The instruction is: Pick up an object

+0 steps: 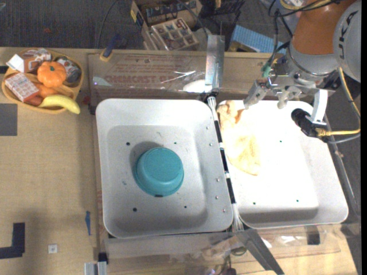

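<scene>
The gripper (266,96) hung over the far edge of the right bin (298,176), with its two fingers spread well apart and nothing between them; one grey finger (253,95) slanted down toward the bin's far left corner, the other (283,99) stood a little to the right of it. Above them rose the grey wrist and the arm's orange band (321,7), reaching in over the bin's far right corner, and a black cable fitting (303,121) dangled just inside the bin's right rim. Just beside the left finger, in that same far left corner, lay a pale orange-and-cream object (229,112), blurred by glare, so I could not name it more closely. Nearer the bin's left wall, toward its middle, lay a flat yellowish piece (248,152), also washed out. Left of the right bin, touching it along the shared rim, sat the left bin (114,125), and in its middle a teal bowl (160,171) rested upside down. Beyond both bins ran a clear plastic panel (155,76) along the bench. Far to the left of the right bin, on the wooden bench (46,182), a shallow basket (14,93) held a small orange pumpkin (51,74), a banana (61,102) and some boxed toy food.
</scene>
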Motion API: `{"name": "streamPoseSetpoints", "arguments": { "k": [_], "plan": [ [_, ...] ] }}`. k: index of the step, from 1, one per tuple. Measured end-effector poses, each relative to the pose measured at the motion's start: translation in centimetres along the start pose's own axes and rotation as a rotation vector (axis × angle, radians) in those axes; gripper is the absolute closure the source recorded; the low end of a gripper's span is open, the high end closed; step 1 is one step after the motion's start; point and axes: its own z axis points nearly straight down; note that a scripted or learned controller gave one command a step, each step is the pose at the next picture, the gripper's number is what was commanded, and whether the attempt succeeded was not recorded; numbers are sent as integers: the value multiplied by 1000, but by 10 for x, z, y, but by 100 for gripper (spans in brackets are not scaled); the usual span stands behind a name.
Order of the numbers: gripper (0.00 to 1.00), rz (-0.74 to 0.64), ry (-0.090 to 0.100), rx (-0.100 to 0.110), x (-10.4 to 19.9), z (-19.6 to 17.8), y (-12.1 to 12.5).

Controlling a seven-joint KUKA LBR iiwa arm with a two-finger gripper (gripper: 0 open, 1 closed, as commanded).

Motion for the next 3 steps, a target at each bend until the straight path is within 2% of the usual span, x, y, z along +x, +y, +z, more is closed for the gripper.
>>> {"name": "streamPoseSetpoints", "arguments": {
  "k": [1, 2, 3],
  "plan": [
    [0, -37, 2, 4, -14, 58, -30],
    [0, -37, 1, -8, -34, 143, -33],
    [100, -32, 1, -12, -36, 134, -31]
  ]
}}
